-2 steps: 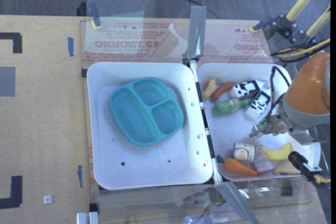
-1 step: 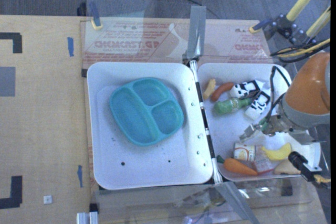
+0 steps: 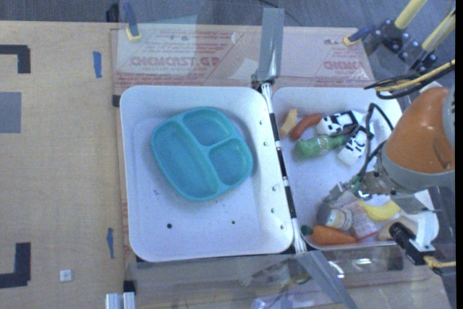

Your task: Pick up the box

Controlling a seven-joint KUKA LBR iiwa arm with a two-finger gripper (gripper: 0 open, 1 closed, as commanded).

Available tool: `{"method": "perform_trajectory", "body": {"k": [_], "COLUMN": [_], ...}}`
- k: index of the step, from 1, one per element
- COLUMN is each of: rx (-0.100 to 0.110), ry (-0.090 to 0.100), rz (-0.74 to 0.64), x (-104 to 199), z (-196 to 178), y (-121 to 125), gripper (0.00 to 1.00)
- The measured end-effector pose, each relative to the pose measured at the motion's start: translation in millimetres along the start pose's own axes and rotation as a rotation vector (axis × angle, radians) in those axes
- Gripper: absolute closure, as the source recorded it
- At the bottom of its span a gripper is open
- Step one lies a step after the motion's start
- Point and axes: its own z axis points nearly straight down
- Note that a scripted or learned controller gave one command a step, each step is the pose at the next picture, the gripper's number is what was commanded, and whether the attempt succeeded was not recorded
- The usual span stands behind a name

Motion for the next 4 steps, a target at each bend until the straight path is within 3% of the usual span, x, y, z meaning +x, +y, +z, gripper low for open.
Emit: {"method": "perform_trajectory", "body": {"k": [1, 2, 3, 4], "rx": [0.014, 0.015, 0.014, 0.007], "ry": [0.013, 0.015, 0.013, 0.006], "rz": [-0.182, -0.267, -0.199, -0.252], "x": [17.0, 27.3, 22.7, 27.8], "z": [-258.4, -96.8, -5.1, -1.5], "y": [36.2, 39.6, 3.2, 1.4], "gripper": [0.00, 0.00, 0.00, 0.00]}}
